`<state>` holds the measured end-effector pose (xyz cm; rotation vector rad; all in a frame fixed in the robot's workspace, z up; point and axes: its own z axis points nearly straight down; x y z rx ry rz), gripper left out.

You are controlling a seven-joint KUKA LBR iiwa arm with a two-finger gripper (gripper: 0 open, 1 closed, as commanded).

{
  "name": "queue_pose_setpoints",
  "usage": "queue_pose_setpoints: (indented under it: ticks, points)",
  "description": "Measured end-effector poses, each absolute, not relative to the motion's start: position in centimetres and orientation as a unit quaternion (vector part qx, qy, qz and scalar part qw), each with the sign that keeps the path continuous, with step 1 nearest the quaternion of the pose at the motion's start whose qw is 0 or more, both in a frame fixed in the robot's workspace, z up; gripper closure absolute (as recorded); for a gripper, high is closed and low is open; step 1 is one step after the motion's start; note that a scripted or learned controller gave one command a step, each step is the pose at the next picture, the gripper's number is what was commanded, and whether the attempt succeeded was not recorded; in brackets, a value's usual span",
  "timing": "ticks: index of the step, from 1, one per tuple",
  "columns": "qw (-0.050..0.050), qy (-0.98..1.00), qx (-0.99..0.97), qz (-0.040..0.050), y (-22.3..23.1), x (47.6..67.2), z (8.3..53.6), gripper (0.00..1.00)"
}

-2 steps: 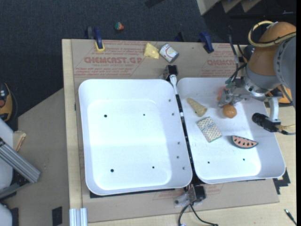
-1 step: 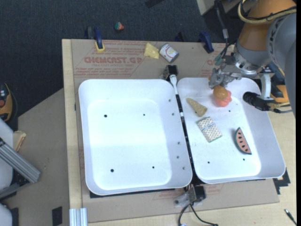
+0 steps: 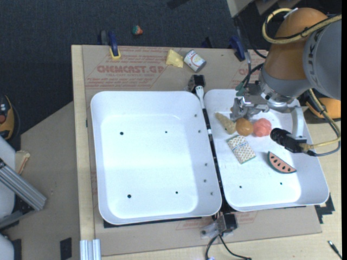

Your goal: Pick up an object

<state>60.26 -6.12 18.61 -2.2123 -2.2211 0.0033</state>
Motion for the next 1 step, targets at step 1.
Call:
queue_pose_setpoints:
  ticks: [1]
  points:
    - [-0.003, -0.709, -0.705, -0.0025, -0.73, 64.65, 21.27, 1.00]
